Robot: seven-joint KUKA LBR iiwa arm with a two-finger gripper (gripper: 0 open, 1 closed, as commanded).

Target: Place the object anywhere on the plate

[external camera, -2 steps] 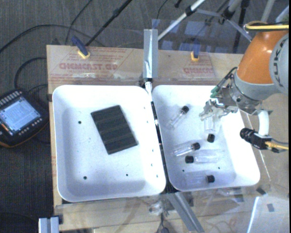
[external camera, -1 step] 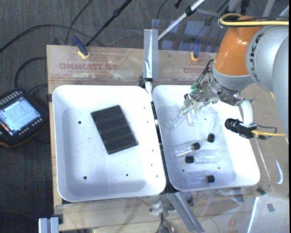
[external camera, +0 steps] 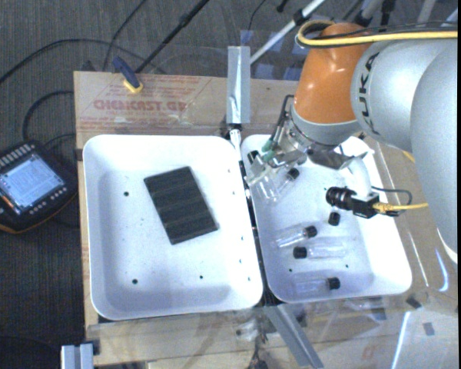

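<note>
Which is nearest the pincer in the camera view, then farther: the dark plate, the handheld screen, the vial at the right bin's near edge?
From the pincer, at the right bin's far left corner:
1. Dark plate, in the middle of the left bin.
2. Vial, at the right bin's near edge; close to the plate's rank, but a bit farther.
3. Handheld screen, on the floor at far left.

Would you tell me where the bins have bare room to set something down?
The left bin has bare floor all around the dark plate, widest along its front wall. The right bin is crowded: clear vials lie mid-floor, and the hand is at its back left.
</note>
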